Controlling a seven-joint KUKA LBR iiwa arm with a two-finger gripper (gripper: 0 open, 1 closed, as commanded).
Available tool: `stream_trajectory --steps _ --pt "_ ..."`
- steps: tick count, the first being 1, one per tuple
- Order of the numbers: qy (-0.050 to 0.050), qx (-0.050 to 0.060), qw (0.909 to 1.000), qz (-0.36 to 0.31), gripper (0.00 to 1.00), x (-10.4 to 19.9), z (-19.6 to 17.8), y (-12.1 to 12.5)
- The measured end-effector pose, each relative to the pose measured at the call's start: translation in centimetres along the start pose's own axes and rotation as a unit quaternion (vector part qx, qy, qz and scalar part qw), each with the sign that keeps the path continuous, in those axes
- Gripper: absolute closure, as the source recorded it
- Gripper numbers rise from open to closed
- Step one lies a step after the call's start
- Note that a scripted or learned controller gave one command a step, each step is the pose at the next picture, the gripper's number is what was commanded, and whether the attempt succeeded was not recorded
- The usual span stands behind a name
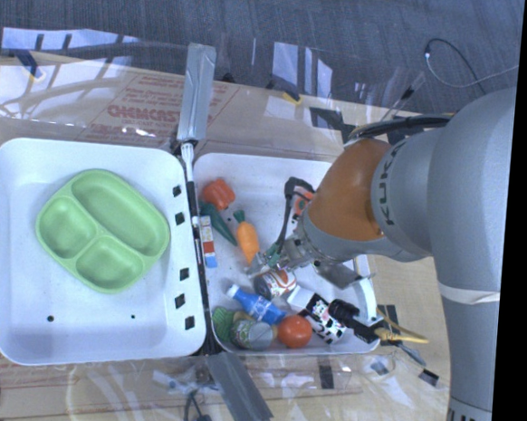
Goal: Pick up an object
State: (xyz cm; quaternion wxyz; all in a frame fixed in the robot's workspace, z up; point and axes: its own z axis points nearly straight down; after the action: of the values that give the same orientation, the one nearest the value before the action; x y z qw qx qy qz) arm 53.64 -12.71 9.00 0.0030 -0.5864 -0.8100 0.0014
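Down in the right bin (248,172), the gripper (279,272) is hovering over a small round red-and-white object (280,283) lying among the toys, beside an orange carrot (247,240) and a blue bottle (254,302); I cannot tell how its grip stands.

There is one camera, fixed high above the table (89,114) and tilted down at a slant, so the far edge of the table sits toward the top of the frame and the dark floor shows beyond it. It stands far enough back to take in both white bins whole: the left bin (18,322) and the right bin (266,173) side by side. The grey arm (446,201) comes in from the right, bulking large because it rises nearer the lens.
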Motion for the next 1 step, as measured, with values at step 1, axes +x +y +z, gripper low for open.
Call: stream_trajectory --steps 1 --pt "-0.001 -0.004 0.9998 -0.019 1.00 6.32 -10.46 14.04"
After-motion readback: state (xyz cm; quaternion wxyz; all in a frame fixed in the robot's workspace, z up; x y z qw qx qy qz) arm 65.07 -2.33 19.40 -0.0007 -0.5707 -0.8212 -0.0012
